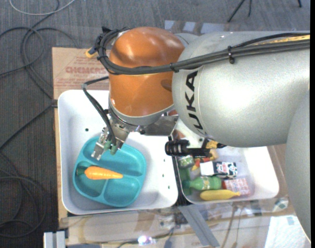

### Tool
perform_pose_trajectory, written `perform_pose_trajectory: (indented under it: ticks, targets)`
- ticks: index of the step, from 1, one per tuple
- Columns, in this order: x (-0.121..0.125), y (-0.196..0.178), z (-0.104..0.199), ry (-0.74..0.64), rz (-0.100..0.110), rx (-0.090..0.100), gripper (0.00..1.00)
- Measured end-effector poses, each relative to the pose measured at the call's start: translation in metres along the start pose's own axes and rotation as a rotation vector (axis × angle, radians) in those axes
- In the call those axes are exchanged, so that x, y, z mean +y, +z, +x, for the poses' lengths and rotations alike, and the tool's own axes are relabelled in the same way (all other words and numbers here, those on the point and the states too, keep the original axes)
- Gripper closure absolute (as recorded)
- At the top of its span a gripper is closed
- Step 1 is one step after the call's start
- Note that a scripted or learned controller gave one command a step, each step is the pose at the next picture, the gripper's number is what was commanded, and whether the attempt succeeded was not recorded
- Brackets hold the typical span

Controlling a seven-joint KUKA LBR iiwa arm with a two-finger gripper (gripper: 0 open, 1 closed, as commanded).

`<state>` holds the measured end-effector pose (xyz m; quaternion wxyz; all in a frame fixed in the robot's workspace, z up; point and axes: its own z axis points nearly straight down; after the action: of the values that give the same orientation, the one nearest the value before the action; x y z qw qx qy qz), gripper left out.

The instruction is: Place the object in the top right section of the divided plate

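My arm (235, 87) hides much of two bins (69, 112), so I could drop wrongly. One teal plate (131, 161) holds one carrot (103, 174) across its lower left sections, not the top right. My gripper (107, 146) hovers above; finger gap, I cannot tell.

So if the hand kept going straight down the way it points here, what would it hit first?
Most likely the teal plate: the hand hangs over its upper left part, pointing down. The carrot lies lower, in another section, probably off that line. Height above the plate is unclear.
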<state>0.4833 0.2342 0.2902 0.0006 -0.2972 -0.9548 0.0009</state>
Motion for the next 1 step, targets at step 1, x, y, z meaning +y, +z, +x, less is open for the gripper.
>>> perform_pose_trajectory:
  ticks: [1]
  targets:
    - [-0.05, -0.0382, -0.036, 0.208, -0.001, -0.003, 1.0]
